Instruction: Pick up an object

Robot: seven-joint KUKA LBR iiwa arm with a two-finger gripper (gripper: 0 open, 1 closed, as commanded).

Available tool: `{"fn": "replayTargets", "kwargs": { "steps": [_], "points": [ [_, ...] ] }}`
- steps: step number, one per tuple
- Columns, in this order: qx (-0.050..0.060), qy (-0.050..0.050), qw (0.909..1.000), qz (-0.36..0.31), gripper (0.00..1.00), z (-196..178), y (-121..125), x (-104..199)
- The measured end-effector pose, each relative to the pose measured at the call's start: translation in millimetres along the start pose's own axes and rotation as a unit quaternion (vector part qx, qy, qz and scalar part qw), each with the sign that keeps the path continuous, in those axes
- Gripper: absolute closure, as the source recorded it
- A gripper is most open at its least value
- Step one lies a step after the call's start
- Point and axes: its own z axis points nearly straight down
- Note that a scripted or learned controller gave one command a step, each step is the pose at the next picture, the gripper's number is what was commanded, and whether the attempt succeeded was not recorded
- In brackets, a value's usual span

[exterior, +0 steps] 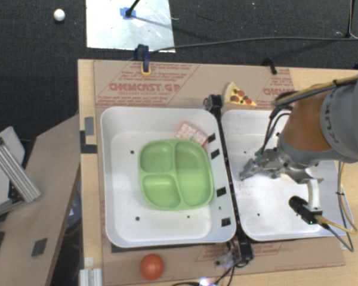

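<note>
Because the gripper (246, 170) hangs low over the bare left part of the right bin (250, 222), fingers spread and grasping nothing, the nearest pickable objects, green divided plate (176, 174) and pink packet (191, 133), lie in the left bin (116, 159).

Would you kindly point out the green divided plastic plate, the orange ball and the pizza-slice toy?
Green divided plastic plate (176, 174), camera view, on the central ridge.
Orange ball (151, 266), camera view, on its middle.
Pizza-slice toy (239, 96), camera view, on its topped face.
</note>
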Motion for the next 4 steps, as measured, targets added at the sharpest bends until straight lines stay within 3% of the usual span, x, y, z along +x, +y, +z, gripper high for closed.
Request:
{"fn": "replayTargets", "kwargs": {
  "steps": [1,4],
  "points": [
    [-0.002,0.000,1.0000,0.000,1.00,-11,1,0],
    [-0.004,-0.001,1.0000,-0.002,1.00,-153,-7,8]
  ]
}}
